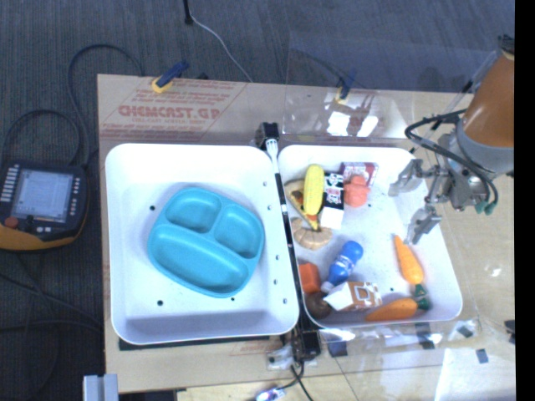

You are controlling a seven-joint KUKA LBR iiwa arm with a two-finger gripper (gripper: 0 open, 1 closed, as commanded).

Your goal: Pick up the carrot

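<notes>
At the near edge of the right bin (pixel 451 303) you are seeing a carrot (pixel 391 310) lying on its side along the wall, green top pointing right. Just left of it a small brown and white carton (pixel 358 293) is resting, with a dark round item beside it at the near left corner.

A second carrot (pixel 408 261) is lying closer to the right wall, tilted, narrow tip pointing up toward the gripper (pixel 423 205) and green top touching the first carrot's end. You are looking at two carrots, and both are lying free on the bin floor.

The gripper is hanging over the right part of this bin, just above the tilted carrot's tip. Its fingers are standing spread apart, one up near the far wall and one lower down, with nothing between them. The grey arm with its orange band (pixel 493 98) is reaching in from the right.

In the middle of the bin a blue and white bottle (pixel 343 261) is lying slanted. Farther back a yellow banana (pixel 313 192) is standing beside a dark packet and an orange-pink round item (pixel 357 192).

The left bin (pixel 125 224) is holding a blue divided plate (pixel 206 239).

A hand controller (pixel 40 203) is sitting on the carpet at the left.
</notes>
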